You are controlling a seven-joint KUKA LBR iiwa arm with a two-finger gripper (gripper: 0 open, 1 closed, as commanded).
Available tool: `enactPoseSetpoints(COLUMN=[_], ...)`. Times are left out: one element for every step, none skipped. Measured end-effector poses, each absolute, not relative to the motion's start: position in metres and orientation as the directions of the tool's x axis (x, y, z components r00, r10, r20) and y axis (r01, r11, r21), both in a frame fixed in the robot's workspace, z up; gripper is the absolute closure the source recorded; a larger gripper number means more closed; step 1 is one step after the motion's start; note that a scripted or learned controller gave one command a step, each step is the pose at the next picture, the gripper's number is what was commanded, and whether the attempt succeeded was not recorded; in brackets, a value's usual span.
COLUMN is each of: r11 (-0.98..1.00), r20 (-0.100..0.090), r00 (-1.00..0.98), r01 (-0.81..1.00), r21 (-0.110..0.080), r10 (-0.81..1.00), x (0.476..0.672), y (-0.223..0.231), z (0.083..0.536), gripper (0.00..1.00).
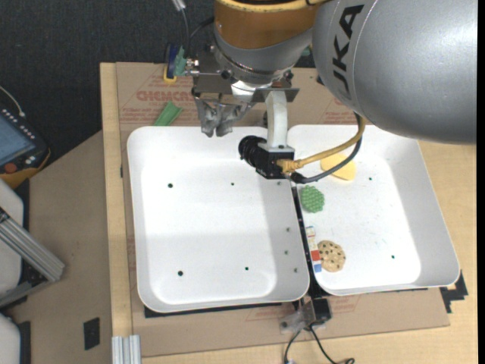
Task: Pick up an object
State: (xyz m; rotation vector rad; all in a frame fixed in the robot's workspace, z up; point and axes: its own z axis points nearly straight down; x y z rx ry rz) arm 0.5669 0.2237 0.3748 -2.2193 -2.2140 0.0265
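Observation:
My gripper (217,125) hangs over the far edge of the left bin (151,203), below the orange wrist band. Its fingers stand close together with nothing seen between them. In the right bin (409,226) lie a green round object (311,199), a speckled cookie-like disc (331,255), a yellow piece (345,172) partly under a cable, and a small red and blue item (315,255) against the left wall. All of these lie to the right of the gripper and nearer the camera than it.
A black camera unit (261,158) on a white bracket hangs over the divider between the bins, with a yellow cable (333,156) trailing right. A green strip (167,113) lies on the cardboard beyond the left bin. The big grey arm link covers the upper right.

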Motion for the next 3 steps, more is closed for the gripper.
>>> enactPoseSetpoints(r11=[-0.001,-0.001,-0.001], r20=[0.002,0.002,0.004], r00=[0.001,0.001,0.001], r01=[1.0,1.0,1.0], r21=[0.003,0.005,0.007], r10=[1.0,1.0,1.0], x=[0.568,0.569,0.569], y=[0.225,0.225,0.226], z=[0.397,0.407,0.417], gripper=[1.0,1.0,1.0])
